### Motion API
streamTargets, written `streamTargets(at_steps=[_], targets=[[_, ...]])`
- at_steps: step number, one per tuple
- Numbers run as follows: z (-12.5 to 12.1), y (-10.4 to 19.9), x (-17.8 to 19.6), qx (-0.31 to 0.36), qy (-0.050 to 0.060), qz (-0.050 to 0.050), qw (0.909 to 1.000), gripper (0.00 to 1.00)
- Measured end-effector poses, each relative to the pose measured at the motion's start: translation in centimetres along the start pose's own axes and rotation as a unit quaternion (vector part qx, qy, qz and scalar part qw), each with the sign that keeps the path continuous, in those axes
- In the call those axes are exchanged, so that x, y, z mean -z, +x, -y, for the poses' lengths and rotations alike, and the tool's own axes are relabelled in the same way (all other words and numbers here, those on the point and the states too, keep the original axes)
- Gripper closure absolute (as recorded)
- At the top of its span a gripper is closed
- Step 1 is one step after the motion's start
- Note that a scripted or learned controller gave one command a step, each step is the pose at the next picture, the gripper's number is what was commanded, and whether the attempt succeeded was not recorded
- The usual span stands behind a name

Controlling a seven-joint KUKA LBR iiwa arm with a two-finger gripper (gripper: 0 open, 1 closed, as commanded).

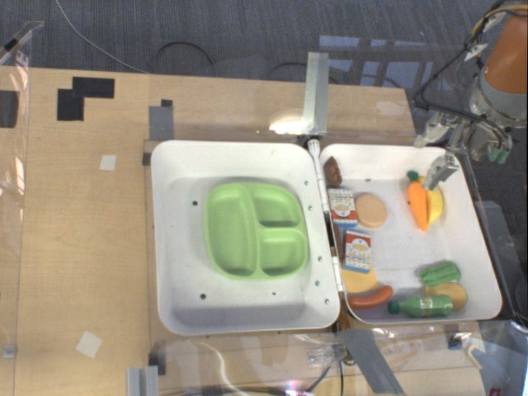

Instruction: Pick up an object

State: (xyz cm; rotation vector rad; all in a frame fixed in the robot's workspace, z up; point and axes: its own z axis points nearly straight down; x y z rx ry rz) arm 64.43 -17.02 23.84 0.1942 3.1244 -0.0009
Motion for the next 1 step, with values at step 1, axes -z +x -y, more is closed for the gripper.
streamTargets(at_steps=[1], targets=[[0.43, -0.75, -13.87, 0.006, -0.001, -0.009, 0.9999, 0.00]])
